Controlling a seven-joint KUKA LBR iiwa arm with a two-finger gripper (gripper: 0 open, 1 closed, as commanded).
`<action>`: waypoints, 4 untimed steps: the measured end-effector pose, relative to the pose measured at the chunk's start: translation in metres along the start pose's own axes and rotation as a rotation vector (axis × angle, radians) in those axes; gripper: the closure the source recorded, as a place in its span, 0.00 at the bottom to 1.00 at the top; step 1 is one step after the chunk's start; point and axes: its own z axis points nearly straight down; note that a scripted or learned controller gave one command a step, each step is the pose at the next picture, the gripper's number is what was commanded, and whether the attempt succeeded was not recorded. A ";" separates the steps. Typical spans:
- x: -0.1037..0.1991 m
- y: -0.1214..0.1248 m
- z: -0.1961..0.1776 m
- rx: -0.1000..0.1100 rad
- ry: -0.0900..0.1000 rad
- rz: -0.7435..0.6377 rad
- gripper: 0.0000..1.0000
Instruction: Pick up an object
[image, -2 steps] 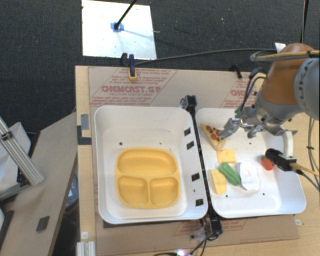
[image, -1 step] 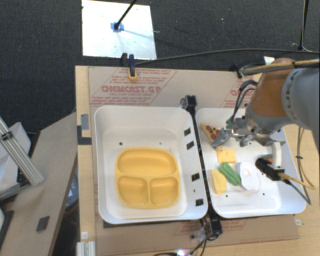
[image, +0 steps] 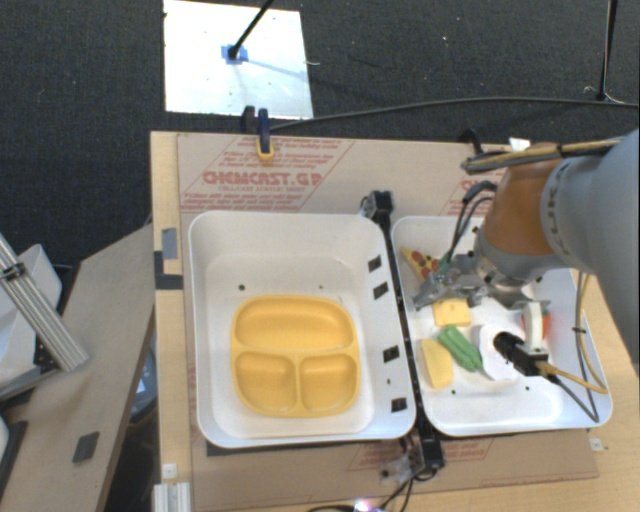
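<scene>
One fixed camera looks down on me at a slant from above the bench (image: 300, 160), framing both white bins (image: 215, 260); my arm (image: 590, 200) enters from its right.

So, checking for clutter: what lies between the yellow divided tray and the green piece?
In the camera view, between yellow tray and green piece: the bins' adjoining walls and a yellow block.

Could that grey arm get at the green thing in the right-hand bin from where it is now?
Probably yes. The green piece lies uncovered in the right bin, between two yellow pieces, and the arm hangs just above that bin. The close neighbours could crowd the grab.
</scene>
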 end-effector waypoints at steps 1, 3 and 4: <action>0.000 0.001 -0.013 -0.005 -0.001 0.000 1.00; -0.011 -0.006 -0.106 -0.007 -0.001 0.002 1.00; -0.011 -0.005 -0.146 -0.007 -0.001 -0.002 1.00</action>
